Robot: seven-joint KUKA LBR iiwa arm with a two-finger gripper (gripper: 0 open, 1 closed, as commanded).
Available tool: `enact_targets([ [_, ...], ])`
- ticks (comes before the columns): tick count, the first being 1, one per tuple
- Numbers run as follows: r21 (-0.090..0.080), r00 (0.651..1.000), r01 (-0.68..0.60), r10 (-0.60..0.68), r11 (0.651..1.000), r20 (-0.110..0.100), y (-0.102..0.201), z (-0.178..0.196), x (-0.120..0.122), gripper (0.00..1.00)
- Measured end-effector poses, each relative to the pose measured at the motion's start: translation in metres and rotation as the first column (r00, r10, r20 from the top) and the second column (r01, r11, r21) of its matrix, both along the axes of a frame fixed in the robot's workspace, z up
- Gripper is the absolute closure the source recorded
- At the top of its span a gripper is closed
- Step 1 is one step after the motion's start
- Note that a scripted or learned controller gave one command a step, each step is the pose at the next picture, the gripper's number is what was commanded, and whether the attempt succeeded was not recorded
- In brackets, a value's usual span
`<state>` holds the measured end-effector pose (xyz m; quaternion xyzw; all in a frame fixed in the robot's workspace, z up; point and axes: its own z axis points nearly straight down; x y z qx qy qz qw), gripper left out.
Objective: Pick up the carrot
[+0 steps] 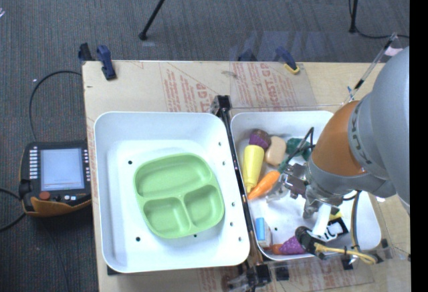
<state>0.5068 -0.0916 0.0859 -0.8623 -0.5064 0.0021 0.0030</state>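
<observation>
The carrot (263, 184) is orange and lies tilted in the left part of the right bin (287, 114), just below a yellow toy (253, 162). My gripper (293, 181) hangs low over the bin right beside the carrot's upper right end. The grey wrist and its orange band cover the bin's middle and right side. Nothing shows as held.
Around the carrot lie a brown-purple piece (259, 139), a beige piece (275, 152), a green piece (295, 146), a small blue and white item (261, 229) and a purple item (292, 244). The left bin (107, 150) holds a green divided plate (177, 194).
</observation>
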Motion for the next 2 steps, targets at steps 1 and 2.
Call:
enact_targets([
  [1, -0.003, 0.886, 0.463, -0.463, 0.886, -0.002, -0.001, 0.000, 0.052, 0.00],
  [2, -0.005, 0.698, 0.716, -0.716, 0.698, -0.001, -0.012, 0.001, 0.118, 0.00],
])
